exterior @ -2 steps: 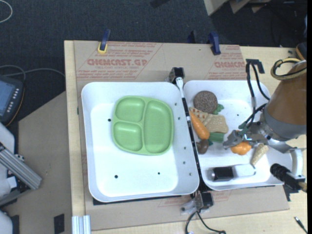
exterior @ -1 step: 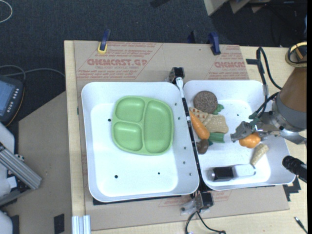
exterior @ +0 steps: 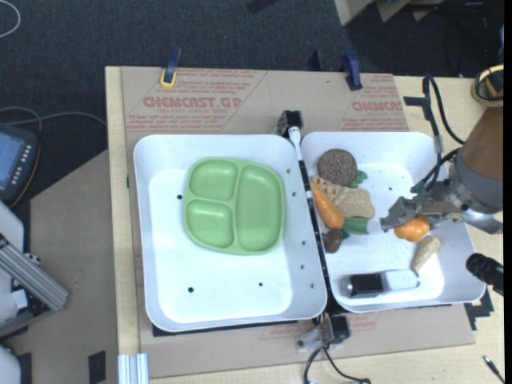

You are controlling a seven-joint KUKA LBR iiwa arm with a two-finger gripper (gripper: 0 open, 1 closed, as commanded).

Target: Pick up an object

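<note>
Orange object [exterior: 412, 230] beneath pincer [exterior: 398, 218]; bench [exterior: 200, 94] reads "CHEMCAST".

Even, fairly bright overhead light is falling on the table [exterior: 240, 102], and the two white bins [exterior: 160, 214] are reading almost blown out, with little texture showing on their floors. Shadows are staying soft and short: a faint one is hugging the green tray [exterior: 234, 206], and the carpet beyond the table is sitting much darker. The whole view is looking slightly soft and grainy, and small items in the right bin [exterior: 384, 150] are blurring at their edges.
</note>
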